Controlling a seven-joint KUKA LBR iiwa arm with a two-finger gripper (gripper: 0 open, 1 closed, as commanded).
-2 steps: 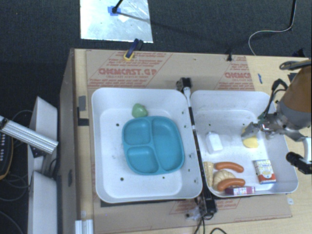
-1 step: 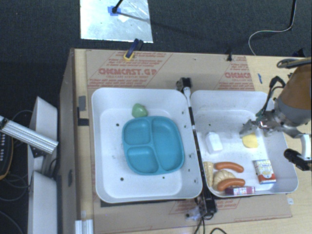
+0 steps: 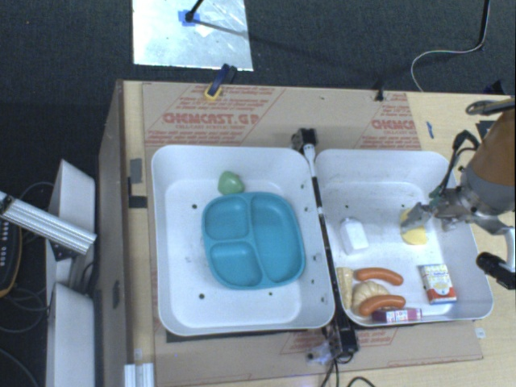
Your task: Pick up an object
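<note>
**A:** What lies nearest in the right bin [image 3: 387,172]?

**B:** Along its near wall, a small bar with a purple wrapper [image 3: 397,315]. Just behind it are two sausages [image 3: 380,289], orange-brown and glossy, lying roughly parallel, with a pale yellowish piece [image 3: 345,281] at their left ends. To their right is a small carton [image 3: 436,284], white with a red lower part; its print is too small to read.

**A:** And further back?

**B:** A white block [image 3: 353,235] near the divider, and towards the right a yellow rounded object [image 3: 415,236] on the bin floor.

**A:** Where is the arm?

**B:** It enters from the right, grey with its orange band [image 3: 493,161] at the frame edge, wrist angled down and leftward. The gripper [image 3: 418,218] sits directly over the yellow object, touching or nearly so. I cannot tell whether it is wide, narrow or holding anything.

**A:** The left bin [image 3: 181,168]?

**B:** A blue three-compartment tray [image 3: 251,239] in the middle, and a green rounded object [image 3: 230,183] just behind its far edge.

**A:** Any writing?

**B:** Red "CHEMCAST GP" lettering [image 3: 211,118] on the brown sheet covering the tabletop [image 3: 339,111], behind the bins.
</note>
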